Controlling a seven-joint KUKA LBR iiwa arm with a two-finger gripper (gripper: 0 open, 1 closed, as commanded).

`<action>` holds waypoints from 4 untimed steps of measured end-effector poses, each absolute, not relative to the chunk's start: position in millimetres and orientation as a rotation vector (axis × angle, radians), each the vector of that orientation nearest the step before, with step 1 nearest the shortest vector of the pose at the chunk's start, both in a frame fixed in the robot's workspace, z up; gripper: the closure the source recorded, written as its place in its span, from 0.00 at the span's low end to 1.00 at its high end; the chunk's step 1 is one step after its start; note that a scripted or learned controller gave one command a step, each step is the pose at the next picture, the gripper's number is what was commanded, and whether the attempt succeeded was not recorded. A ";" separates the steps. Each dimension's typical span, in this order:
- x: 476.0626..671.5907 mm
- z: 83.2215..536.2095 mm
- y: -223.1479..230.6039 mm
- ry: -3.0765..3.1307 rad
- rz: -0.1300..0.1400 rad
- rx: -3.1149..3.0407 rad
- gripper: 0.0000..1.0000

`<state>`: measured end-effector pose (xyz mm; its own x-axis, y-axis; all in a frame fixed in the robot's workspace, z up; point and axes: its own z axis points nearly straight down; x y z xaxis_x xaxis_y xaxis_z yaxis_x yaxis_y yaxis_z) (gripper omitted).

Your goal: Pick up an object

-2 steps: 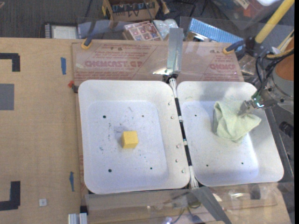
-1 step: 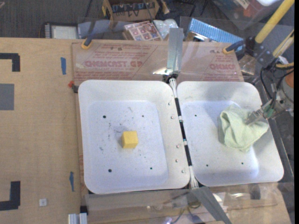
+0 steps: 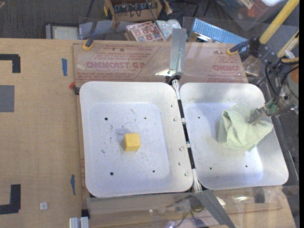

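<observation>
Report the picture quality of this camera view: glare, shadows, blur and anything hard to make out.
Camera view: even, soft lighting; the yellow block casts only a faint shadow on the left bin. Glare streaks the clear sheet behind the bins. The gripper at the green cloth in the right bin looks blurred and small, so its state is unreadable. The background clutter is soft.

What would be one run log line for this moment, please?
gripper: at right edge of green cloth | cloth: crumpled in right bin | yellow block: left bin, untouched | pick: not confirmed
</observation>
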<state>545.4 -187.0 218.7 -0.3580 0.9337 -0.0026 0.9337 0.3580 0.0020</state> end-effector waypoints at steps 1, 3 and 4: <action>523.4 199.3 -224.0 2.687 0.000 1.627 1.00; 479.2 193.3 -224.1 2.349 0.000 2.088 1.00; 479.9 203.5 -224.8 2.346 0.001 2.085 1.00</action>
